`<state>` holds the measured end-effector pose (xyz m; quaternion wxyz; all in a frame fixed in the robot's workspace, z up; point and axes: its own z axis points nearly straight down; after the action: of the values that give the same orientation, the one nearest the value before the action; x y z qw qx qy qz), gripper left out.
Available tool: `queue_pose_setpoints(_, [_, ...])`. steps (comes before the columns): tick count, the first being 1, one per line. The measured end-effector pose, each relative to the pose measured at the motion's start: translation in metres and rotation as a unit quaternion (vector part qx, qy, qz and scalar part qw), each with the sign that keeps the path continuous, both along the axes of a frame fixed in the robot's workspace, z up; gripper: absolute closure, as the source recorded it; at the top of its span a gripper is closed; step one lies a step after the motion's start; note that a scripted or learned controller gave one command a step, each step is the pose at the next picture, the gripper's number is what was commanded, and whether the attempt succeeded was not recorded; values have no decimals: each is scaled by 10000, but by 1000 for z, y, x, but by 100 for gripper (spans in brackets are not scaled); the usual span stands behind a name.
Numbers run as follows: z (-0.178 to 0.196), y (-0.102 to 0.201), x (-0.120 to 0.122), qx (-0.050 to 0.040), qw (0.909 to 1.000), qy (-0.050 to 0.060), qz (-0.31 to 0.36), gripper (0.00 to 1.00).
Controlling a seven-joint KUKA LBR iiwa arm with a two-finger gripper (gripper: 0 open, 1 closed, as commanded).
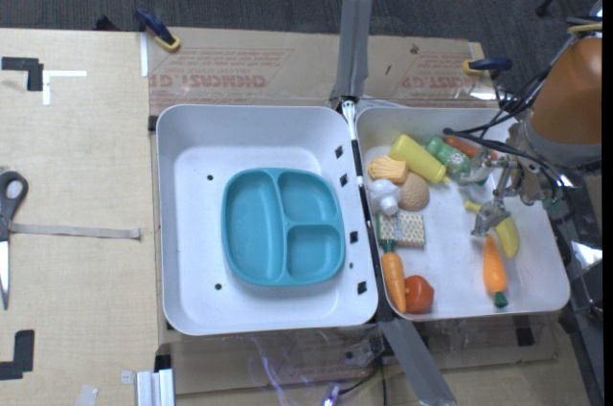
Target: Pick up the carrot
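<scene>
The right bin (536,304) is crowded: along its left wall, from twelve o'clock down to six, sit a yellow bottle-shaped piece (418,156), a ridged yellow item (387,169), a tan round piece (414,192), a checkered cracker (409,228), a second carrot (393,279) and a red tomato-like piece (419,293). A green item (446,154) lies near the bin's twelve o'clock edge. The left bin (182,203) carries a teal divided plate (284,227). The gripper (488,220) hangs over the right half of the right bin, fingers parted with nothing between them. The carrot (493,271) lies just at six o'clock of the fingertips, apart from them, green stem toward six. A yellow banana-like piece (508,236) sits just beside the carrot at one o'clock, crowding the fingers.
</scene>
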<state>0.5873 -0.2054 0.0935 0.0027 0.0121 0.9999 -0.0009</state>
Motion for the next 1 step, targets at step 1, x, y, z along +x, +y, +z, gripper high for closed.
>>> queue_pose_setpoints(1, [0, 25, -63, 1, 9971, 8, 765, 0])
